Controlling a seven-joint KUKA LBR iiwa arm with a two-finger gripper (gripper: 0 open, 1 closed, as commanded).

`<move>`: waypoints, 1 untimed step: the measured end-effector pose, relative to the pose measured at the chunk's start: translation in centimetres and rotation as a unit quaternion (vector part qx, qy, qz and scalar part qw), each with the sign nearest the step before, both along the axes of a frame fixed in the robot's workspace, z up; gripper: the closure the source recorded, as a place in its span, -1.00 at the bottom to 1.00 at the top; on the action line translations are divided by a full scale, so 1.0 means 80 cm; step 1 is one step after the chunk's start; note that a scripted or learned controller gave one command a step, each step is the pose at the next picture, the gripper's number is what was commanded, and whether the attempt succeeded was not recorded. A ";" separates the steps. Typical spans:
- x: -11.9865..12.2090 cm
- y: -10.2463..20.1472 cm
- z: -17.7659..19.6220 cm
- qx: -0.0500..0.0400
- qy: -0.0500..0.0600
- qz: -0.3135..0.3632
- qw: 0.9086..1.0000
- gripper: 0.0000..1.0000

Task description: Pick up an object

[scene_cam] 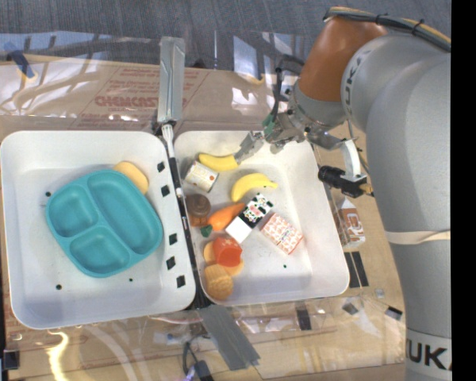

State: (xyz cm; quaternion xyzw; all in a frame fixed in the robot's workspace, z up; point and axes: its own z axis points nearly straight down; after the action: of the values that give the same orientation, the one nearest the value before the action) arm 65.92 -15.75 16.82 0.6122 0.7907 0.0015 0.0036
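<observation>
- Here, take the carrot (224, 214) in the right bin (321, 248) as your landmark; it lies near that bin's middle, pointing up and to the right.
- Up and right of the carrot you see one banana (252, 184), and further up another banana (216, 162), close to the bin's far wall.
- The gripper (249, 143) sits just beyond that upper banana, at its right end; you cannot tell how wide it stands, nor whether it has anything in its grasp.
- Just right of the carrot's tip is a black-and-white carton (251, 216), and beyond it a pink patterned box (280, 233).
- Left of the carrot lies a brown round piece (197, 205); above that, a small white cylinder (201, 176).
- Below the carrot you find a red piece (227, 252) and a tan bun-like piece (218, 280).
- Well left of the carrot, in the left bin (24, 292), rests a teal divided tray (103, 222) with a yellow item (132, 175) at its upper edge.
</observation>
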 end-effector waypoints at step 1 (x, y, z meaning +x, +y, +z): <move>0.004 0.043 -0.067 -0.004 -0.006 0.044 0.999 -1.00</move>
State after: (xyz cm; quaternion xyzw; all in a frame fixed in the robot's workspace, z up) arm 66.23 -12.28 11.49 0.5768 0.8168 0.0020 0.0110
